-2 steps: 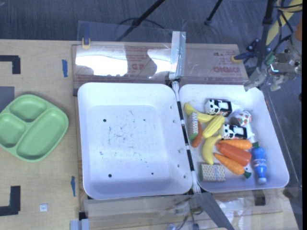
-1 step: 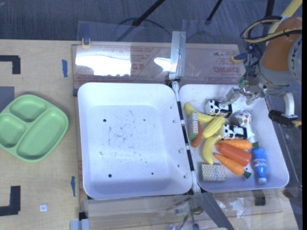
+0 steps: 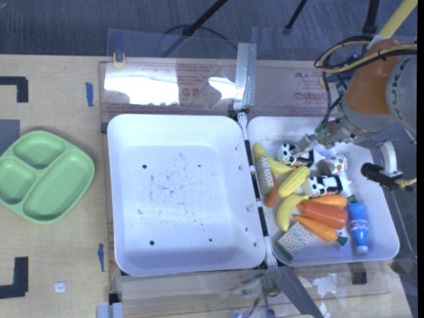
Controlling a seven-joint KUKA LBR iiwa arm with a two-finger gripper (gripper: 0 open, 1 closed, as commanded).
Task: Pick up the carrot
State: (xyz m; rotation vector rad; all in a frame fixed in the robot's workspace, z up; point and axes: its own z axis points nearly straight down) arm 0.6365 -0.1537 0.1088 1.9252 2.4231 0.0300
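Note:
The carrot [image 3: 317, 228], orange with a green end toward the right, lies near the front of the right bin [image 3: 384, 244]. A second, fatter orange vegetable [image 3: 323, 211] rests just behind it and touches it. My gripper [image 3: 322, 138] hangs over the back of the right bin, above the black-and-white cow toys [image 3: 291, 154]. It is well behind the carrot and apart from it. Nothing shows in its grasp.
Two yellow bananas [image 3: 291, 181] lie left of the carrot, and a blue bottle [image 3: 358, 225] lies to its right. A patterned packet [image 3: 295, 242] sits at the front. The left bin [image 3: 179, 177] adjoins the right one, and a green divided plate [image 3: 43, 175] rests on the bench's left.

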